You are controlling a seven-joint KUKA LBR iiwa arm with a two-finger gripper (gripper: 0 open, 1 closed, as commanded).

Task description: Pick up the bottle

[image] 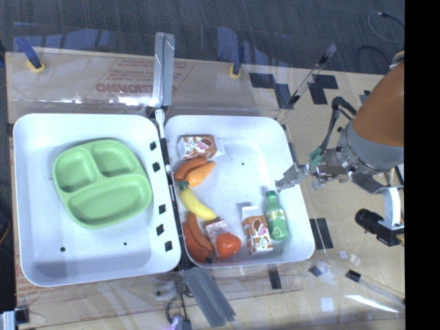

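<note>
Bottle: the green bottle (276, 216) lay on its side in the right bin (261, 128), near that bin's right wall, cap toward the back.
Neighbour: a small carton (256, 234) lay just beside the bottle on its left, touching or nearly so.
Other contents: a banana (195, 203), a carrot (199, 174), a tomato (228, 243) and a snack packet (197, 146) sat further left, apart from the bottle.
Left bin: it held a green divided plate (103, 181).
Gripper: the gripper (292, 178) hovered at the right bin's right rim, just behind the bottle; I could not tell the state of its jaws, and nothing was seen between them.
Step in hand: the approach, as I judged it; the bottle was not yet grasped.
Doing it well: come down over the bottle's body, span its narrow width, and keep clear of the carton and the bin wall.
Risk: a close off-centre would likely roll the bottle.
</note>
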